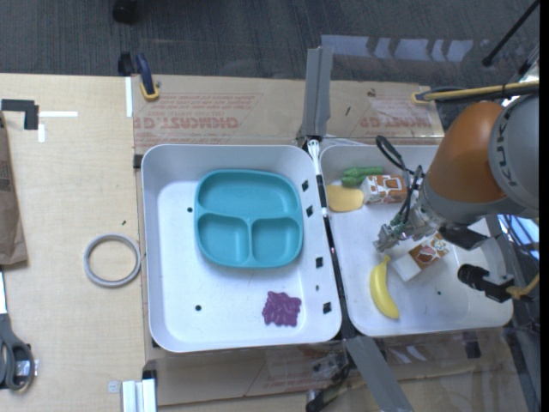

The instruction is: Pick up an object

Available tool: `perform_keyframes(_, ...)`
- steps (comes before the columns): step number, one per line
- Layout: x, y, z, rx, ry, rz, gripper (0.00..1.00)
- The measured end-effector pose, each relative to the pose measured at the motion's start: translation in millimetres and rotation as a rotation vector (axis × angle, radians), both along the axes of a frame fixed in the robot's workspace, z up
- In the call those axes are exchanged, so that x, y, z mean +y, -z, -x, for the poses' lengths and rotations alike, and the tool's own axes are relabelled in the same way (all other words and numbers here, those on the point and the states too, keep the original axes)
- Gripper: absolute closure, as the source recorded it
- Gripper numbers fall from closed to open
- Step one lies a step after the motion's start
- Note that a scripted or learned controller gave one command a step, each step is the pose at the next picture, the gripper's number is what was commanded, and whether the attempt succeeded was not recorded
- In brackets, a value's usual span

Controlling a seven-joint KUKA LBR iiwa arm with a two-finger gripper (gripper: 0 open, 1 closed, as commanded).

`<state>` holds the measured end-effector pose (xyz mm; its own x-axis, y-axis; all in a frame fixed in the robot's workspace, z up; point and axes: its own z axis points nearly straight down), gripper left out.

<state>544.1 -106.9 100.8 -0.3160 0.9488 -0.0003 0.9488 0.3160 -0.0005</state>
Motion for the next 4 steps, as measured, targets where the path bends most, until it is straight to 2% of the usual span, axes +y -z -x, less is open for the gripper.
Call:
perform_keyframes(1,-1,-9,0,-0.001,0.005,0.000,1.00)
perform_keyframes(2,-1,-9,0,0.000,0.004,0.000,0.00)
perform_keyframes(3,-1,-9,0,0.000,0.004,0.000,0.00)
perform_keyframes(4,-16,-36,8,-0.002,-0.090,0.001,0.00)
